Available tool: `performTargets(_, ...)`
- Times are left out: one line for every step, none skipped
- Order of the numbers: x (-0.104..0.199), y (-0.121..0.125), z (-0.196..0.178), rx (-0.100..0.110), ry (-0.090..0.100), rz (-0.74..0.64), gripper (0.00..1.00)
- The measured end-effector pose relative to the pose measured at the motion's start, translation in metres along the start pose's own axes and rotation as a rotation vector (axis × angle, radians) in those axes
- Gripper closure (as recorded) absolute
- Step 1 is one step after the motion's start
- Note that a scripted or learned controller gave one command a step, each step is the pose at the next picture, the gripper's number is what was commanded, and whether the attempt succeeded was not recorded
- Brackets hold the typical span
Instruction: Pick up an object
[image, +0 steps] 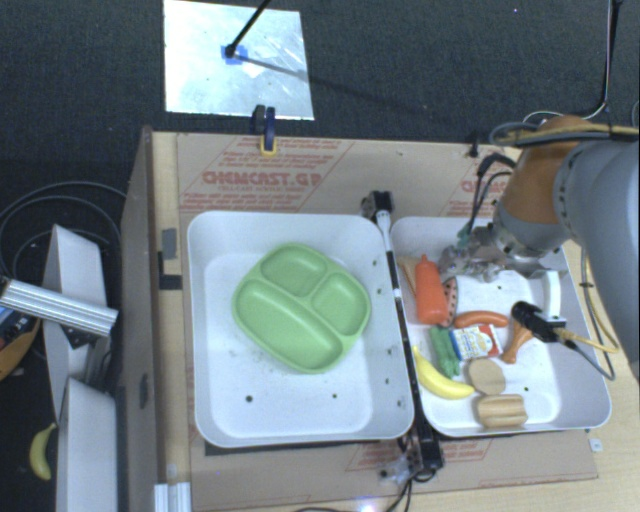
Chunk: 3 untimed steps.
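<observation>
Bread roll (499, 408) sits at the right bin's (590, 395) near edge, beyond it a banana (441, 377), sausage (481, 319) and carrot (431, 291). Above the carrot hangs the gripper (466, 262) (blurred, so its grip cannot be judged). Left of the carrot lies a green tray (300, 306).

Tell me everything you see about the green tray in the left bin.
The green tray is a pale green, plastic-looking plate with rounded corners and three compartments: one long and two smaller. It lies flat, right side up and turned at an angle, on the floor of the left bin, near its middle. Nothing lies in it; the gripper is away over the other bin.
</observation>
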<state>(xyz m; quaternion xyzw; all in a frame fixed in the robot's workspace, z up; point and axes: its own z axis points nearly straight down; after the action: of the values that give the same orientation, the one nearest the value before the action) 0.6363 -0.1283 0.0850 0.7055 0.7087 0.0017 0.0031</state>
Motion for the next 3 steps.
performTargets(0.001,-0.002,-0.011,0.003,0.001,-0.001,1.00)
performTargets(0.027,-0.053,-0.052,0.007,0.002,0.003,1.00)
performTargets(0.026,-0.051,-0.050,0.005,0.002,0.003,0.00)
